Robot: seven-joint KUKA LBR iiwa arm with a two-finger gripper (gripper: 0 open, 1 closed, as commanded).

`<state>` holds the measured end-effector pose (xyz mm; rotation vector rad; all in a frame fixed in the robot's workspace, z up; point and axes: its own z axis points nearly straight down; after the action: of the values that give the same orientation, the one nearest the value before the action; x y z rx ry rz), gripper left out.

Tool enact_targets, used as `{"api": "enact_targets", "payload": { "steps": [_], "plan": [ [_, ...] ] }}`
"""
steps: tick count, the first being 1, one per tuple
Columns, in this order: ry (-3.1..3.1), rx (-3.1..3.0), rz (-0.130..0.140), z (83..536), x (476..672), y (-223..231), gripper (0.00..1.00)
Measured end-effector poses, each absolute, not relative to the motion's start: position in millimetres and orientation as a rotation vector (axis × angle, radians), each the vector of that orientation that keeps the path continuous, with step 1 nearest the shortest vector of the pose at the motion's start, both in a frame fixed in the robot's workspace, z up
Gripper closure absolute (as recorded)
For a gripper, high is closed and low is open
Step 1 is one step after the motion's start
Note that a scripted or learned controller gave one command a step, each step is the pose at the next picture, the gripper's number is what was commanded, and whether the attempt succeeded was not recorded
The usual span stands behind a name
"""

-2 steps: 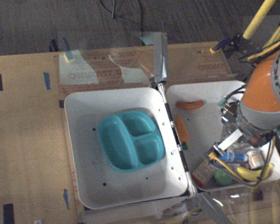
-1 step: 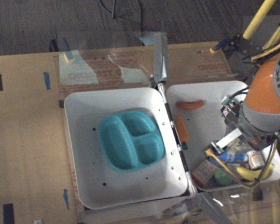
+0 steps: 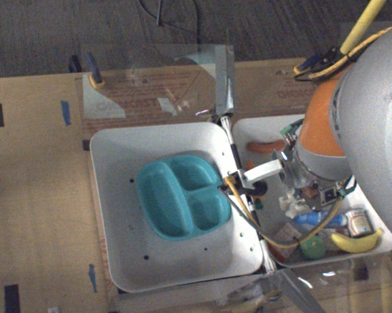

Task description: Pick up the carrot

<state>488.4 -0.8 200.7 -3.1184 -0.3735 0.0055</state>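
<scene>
Nearest, at the near end of the right bin (image 3: pixel 265 124): a banana (image 3: pixel 357 242), a green round thing (image 3: pixel 313 248) just to its left, a small jar (image 3: pixel 357 221) just behind. Not wanted; keep clear.

Further in, over the middle of that bin: the gripper (image 3: pixel 300 196), hanging above a clutter of pale and blue packets (image 3: pixel 304 225). Masked by the wrist from this angle, so cannot tell whether spread or pressed together. Judged as the approach step, with the carrot not yet taken.

Off to the left, in the left bin (image 3: pixel 107 194): a teal divided plate (image 3: pixel 182 196), of no concern here.

Farthest, close to the far wall of the right bin: the carrot (image 3: pixel 263 145), lying flat, long axis running left to right, with the right end passing under the arm. Apart from the gripper, on its far side.

To do this well:
- Shift toward the far wall and centre over the visible middle of the carrot.
- Turn the wrist to close across the narrow width, not along the length.
- Open wide before descending, then go low enough to catch below the roundest part.
- Mind the far wall and the bin's left wall.
- Expect some rolling; close gently and lift straight up.
</scene>
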Motion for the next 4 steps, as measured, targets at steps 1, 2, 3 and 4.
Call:
{"api": "enact_targets", "payload": {
  "steps": [1, 2, 3, 4],
  "plan": [
    [-0.318, -3.124, 0.008, 191, 493.6, 11, 1.0],
    [-0.32, -3.123, 0.01, 183, 478.2, 33, 1.0],
    [-0.947, -2.992, 0.007, 184, 478.6, 25, 1.0],
    [-0.669, -3.069, 0.004, 184, 478.6, 34, 1.0]
  ]
}}
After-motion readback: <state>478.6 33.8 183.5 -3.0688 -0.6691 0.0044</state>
